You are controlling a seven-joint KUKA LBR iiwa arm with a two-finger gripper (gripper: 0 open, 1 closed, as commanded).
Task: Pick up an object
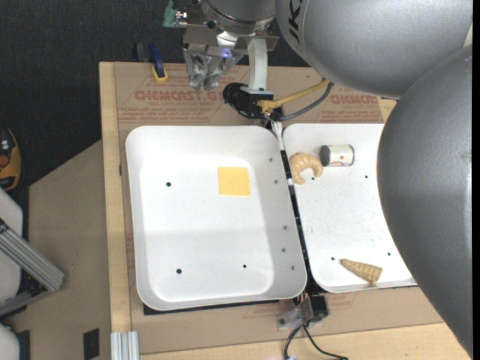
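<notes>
A flat yellow square (234,181) lies in the upper middle of the left bin (150,223). In the right bin (352,223) a tan croissant-shaped piece (305,166) rests against the left wall near the back. Just right of it a small white cylinder (337,155) lies on its side. A tan cone (362,270) lies near the right bin's front edge. My gripper (206,72) hangs high over the bench's back edge, beyond the left bin's far rim and well apart from every object. I see nothing in it.
The big grey arm covers the view's upper right and the right bin's right side. A black cable fitting (244,100) sits behind the bins' shared corner. A blue and yellow clamp (157,62) grips the board's back left edge.
</notes>
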